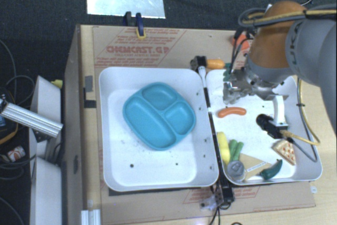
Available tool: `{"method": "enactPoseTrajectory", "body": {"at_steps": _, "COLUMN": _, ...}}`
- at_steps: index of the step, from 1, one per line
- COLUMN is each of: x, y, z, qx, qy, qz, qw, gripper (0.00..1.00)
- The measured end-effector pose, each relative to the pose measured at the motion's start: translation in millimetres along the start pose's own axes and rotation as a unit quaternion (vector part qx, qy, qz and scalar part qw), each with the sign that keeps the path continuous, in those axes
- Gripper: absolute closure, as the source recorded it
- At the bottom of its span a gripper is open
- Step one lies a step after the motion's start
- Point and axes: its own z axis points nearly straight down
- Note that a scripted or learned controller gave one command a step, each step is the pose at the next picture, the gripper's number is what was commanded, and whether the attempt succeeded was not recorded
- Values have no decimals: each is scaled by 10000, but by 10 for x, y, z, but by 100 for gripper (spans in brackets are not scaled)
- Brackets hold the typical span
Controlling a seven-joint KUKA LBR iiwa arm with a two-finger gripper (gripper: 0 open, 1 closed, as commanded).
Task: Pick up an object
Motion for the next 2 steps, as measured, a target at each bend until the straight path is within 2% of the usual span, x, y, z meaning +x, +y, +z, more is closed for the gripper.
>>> {"method": "enactPoseTrajectory", "body": {"at_steps": 1, "x": 28, "y": 8, "z": -160, "qx": -10, "qy": 8, "qz": -11, "qw": 10000, "gripper": 100}}
{"method": "enactPoseTrajectory", "body": {"at_steps": 2, "x": 583, "y": 503, "z": 49, "qx": -9, "qy": 12, "qz": -22, "qw": 10000, "gripper": 100}}
